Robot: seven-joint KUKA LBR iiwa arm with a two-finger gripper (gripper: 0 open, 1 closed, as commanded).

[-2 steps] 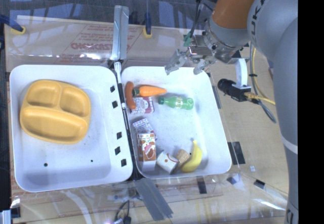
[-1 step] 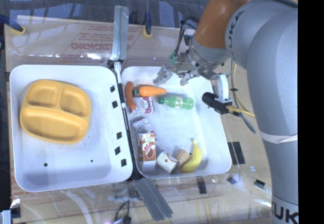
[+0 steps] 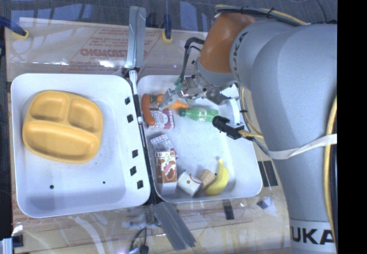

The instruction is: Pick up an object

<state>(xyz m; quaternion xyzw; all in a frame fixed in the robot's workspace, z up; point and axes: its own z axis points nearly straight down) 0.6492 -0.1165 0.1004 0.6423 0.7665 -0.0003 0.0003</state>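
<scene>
Green bottle just beside tool

Yellow tray left bin; pincer above green bottle.
</scene>
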